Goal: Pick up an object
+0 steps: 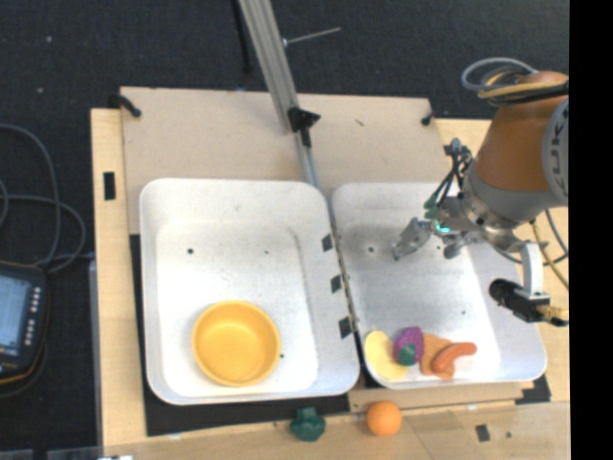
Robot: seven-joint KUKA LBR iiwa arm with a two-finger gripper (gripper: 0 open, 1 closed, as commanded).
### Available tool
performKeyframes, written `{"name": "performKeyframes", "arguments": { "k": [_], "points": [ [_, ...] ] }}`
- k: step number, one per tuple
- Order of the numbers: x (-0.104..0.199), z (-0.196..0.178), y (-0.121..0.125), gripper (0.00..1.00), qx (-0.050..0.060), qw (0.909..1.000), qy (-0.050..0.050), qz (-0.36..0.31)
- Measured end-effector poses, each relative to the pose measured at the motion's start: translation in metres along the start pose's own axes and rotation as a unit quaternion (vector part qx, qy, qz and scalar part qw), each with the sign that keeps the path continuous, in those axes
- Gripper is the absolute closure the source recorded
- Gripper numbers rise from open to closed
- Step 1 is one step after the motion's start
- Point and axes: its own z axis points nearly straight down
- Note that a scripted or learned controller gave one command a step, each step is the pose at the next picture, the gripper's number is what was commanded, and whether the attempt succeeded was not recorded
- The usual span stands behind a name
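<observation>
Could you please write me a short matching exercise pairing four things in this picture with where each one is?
Things:
1. yellow bowl
2. purple toy
3. orange ball
4. gripper

Places:
A. on the bench, outside the bins, at the near edge
B. near corner of the right bin
C. above the right bin's middle
D. left bin, near side

Pairs: 1-D, 2-B, 3-A, 4-C

The arm [522, 151] is cut off by the right edge. The pile [421, 351] of toys in the right bin [498, 353] overlaps; individual shapes are too small to identify. The pendant [17, 319] is cut off by the left edge.
</observation>
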Motion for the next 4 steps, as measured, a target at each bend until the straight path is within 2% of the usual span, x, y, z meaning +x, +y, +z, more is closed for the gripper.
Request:
{"name": "performKeyframes", "arguments": {
  "k": [2, 3, 4],
  "points": [
    [-0.001, 0.083, -0.002, 0.00, 0.002, 1.0000, -0.001, 0.001],
    [-0.002, 0.109, -0.003, 0.00, 0.002, 1.0000, -0.001, 0.001],
    [-0.003, 0.097, -0.001, 1.00, -0.001, 1.0000, -0.001, 0.003]
  ]
}}
